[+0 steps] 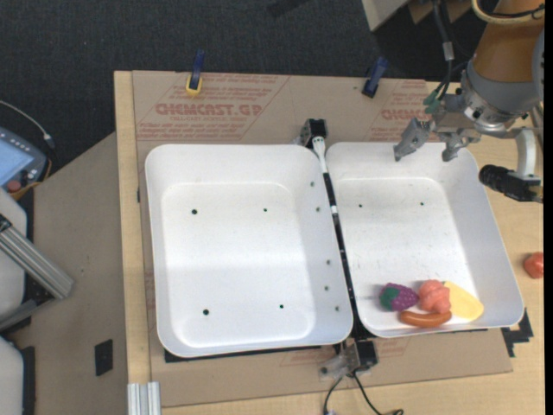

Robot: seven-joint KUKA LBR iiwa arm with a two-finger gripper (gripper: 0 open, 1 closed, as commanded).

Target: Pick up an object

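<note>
In the right bin's [406,232] near corner lie a purple bunch of grapes [398,296], a pink-orange lumpy toy [435,295], an orange sausage-shaped piece [425,318] and a yellow flat piece [465,304], all close together. My gripper [429,145] hangs above the far edge of the right bin, well away from those objects. Its two fingers [409,140] stand apart with nothing between them.
The left bin [233,249] sits beside the right one, with a black divider strip [333,223] between them. Both rest on a cardboard sheet [225,102] held by blue clamps. A small orange object [535,265] lies on the bench at the right.
</note>
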